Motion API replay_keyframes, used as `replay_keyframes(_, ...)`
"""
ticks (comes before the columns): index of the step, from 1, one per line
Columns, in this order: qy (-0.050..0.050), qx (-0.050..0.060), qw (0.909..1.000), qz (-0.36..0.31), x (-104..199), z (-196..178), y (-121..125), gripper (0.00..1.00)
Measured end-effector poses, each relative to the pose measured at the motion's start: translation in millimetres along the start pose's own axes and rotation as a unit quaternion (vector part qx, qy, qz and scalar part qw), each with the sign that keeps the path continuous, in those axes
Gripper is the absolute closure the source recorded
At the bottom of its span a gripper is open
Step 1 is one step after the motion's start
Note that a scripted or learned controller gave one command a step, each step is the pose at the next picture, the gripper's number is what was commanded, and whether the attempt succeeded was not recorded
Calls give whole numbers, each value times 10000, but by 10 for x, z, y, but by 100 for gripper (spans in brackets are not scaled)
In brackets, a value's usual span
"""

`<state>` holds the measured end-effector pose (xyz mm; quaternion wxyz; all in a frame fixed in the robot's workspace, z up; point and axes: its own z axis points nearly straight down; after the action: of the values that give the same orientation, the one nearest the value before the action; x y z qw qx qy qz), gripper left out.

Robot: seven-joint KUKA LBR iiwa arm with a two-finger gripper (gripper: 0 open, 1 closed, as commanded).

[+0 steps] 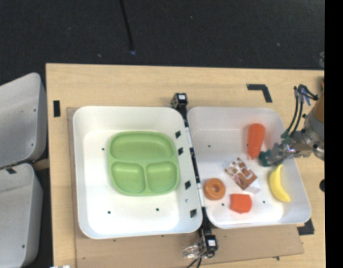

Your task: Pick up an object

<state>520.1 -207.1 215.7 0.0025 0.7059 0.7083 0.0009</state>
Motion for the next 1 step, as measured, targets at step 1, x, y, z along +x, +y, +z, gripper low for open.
replay_keyframes(1,17,14,10000,-22,563,48,148,100)
